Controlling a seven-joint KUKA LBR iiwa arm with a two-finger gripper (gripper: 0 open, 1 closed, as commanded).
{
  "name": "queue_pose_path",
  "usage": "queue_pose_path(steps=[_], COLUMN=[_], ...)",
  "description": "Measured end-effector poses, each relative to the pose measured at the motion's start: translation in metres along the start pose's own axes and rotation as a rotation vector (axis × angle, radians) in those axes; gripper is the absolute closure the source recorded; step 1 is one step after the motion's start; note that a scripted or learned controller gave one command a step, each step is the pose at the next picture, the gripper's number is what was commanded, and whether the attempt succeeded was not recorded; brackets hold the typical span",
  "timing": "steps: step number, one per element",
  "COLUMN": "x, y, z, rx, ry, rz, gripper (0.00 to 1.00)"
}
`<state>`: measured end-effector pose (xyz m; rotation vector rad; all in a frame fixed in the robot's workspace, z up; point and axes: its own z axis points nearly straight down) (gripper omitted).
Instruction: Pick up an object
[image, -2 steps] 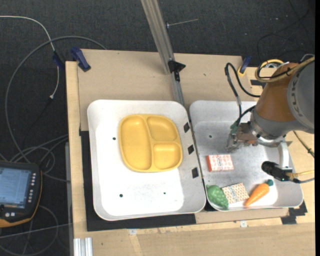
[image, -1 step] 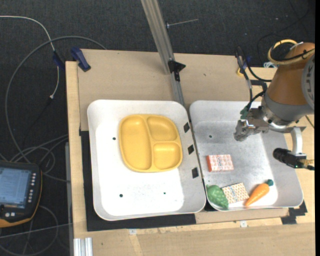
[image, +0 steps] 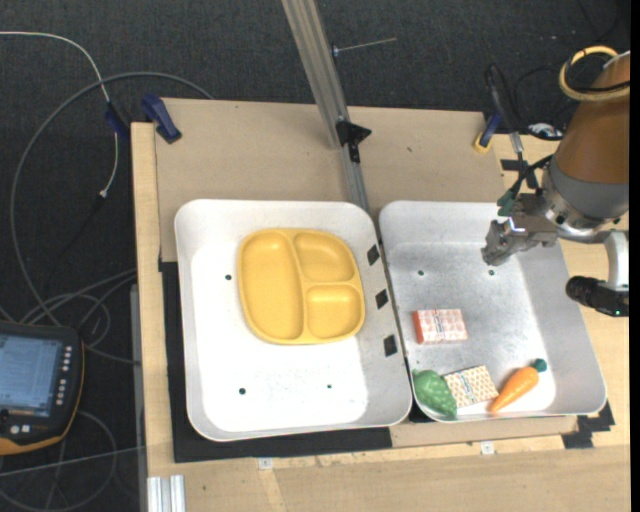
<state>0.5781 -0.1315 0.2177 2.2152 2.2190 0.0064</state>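
My gripper (image: 497, 249) hangs over the upper right part of the right bin (image: 470, 285), with nothing visible between its fingers. Below it, near the bin's middle, lies a small red and white patterned box (image: 441, 325). Along the bin's front edge sit a green toy vegetable (image: 435, 392), a tan patterned box (image: 471, 386) and an orange toy carrot (image: 518, 386). The gripper stands well above and to the right of the red box.
The left bin (image: 210, 330) holds a yellow three-compartment plate (image: 300, 285). A slanted metal post (image: 325, 70) rises behind the bins. A dark divider with clips (image: 380, 300) runs between the bins. A tablet (image: 35, 375) lies left of the bench.
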Motion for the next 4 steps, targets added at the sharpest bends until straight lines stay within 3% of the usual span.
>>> queue_pose_path(steps=[3, 4], x=[0.175, 0.225], y=[-0.012, -0.031], z=[0.004, -0.005], rx=[0.011, 0.011], ry=[0.005, 0.005], rz=[-0.006, -0.005], gripper=[1.0, 1.0])
